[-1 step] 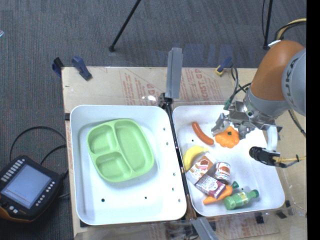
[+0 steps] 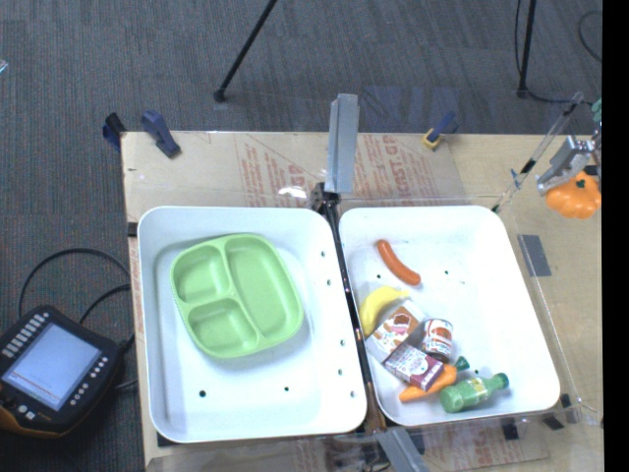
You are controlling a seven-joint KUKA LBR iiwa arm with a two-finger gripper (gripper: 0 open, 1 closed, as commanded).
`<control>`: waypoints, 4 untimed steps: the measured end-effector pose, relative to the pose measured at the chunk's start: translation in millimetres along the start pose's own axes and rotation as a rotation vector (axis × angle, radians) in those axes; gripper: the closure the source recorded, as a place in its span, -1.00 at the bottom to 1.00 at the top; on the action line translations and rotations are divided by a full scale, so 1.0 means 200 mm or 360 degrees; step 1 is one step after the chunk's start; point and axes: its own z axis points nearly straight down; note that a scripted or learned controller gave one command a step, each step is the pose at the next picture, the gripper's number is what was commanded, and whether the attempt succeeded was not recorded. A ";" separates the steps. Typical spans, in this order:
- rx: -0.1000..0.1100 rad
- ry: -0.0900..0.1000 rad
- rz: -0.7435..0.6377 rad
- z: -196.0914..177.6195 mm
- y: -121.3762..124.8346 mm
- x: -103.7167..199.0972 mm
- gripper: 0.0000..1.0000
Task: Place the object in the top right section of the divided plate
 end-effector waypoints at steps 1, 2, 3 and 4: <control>0.0002 0.0000 0.0123 0.00 -0.45 0.18 1.00; 0.0006 -0.0002 0.1049 0.01 -0.30 -0.10 1.00; 0.0006 -0.0003 0.1186 0.01 -0.50 0.53 1.00; 0.0007 -0.0002 0.1394 0.01 -0.39 0.09 1.00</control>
